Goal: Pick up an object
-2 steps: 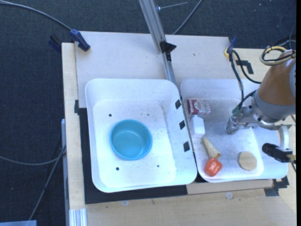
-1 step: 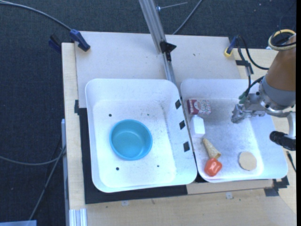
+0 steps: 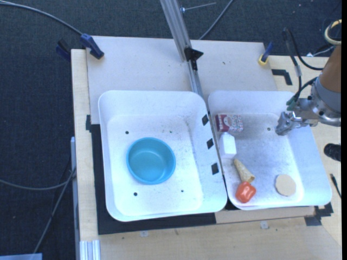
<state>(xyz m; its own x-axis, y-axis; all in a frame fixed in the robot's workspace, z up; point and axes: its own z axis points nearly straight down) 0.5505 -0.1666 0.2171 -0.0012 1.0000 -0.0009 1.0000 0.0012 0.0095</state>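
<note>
Arm enters from right edge; gripper [image 3: 284,124] positioned over upper right part of right bin [image 3: 303,104], near its far wall. Finger state not discernible at this angle; nothing seen between them. Right bin contents, all along left and near side, well apart from gripper: small carton with dark red label [image 3: 229,123] at upper left; white block [image 3: 228,144] just below it, close to dividing wall; tan cone-shaped piece [image 3: 244,170] lying tilted further down; red-orange item [image 3: 245,192] just beside cone's lower end, near front rim; round tan disc [image 3: 286,185] at lower right, flat on bin floor. Left bin [image 3: 116,104] holding blue bowl [image 3: 151,160], upright, slightly left of centre.
</note>
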